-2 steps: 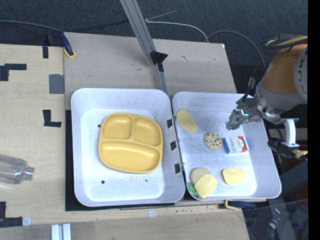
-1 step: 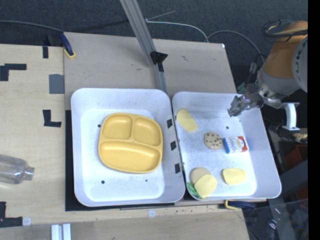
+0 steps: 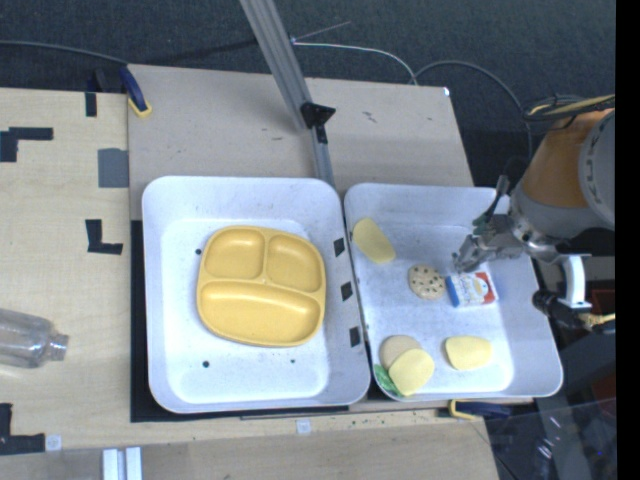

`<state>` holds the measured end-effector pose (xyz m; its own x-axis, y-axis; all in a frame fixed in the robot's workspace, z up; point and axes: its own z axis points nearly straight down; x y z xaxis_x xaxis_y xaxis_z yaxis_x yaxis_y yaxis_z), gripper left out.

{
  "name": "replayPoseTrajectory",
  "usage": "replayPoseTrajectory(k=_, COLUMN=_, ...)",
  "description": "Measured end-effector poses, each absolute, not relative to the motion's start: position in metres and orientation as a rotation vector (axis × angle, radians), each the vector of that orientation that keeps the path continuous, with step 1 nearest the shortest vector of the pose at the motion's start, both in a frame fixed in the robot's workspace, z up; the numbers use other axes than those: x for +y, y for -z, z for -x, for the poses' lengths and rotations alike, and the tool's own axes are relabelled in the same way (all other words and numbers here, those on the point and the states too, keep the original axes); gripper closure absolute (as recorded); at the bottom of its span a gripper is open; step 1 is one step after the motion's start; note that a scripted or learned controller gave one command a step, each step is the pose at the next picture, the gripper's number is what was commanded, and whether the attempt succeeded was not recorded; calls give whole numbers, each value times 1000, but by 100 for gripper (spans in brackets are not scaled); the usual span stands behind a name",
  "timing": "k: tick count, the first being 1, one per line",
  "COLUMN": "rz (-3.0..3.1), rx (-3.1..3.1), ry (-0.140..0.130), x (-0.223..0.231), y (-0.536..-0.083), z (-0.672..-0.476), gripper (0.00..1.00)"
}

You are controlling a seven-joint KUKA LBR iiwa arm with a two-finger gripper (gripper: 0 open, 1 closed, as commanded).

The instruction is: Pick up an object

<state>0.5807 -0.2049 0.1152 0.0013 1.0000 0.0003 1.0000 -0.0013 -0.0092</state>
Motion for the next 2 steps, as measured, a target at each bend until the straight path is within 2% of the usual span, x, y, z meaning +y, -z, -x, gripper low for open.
replayPoseTrajectory(k=2, rz=2221, rx=-2224, ry=1, x=-210, y=-195, z=-544, gripper=100)
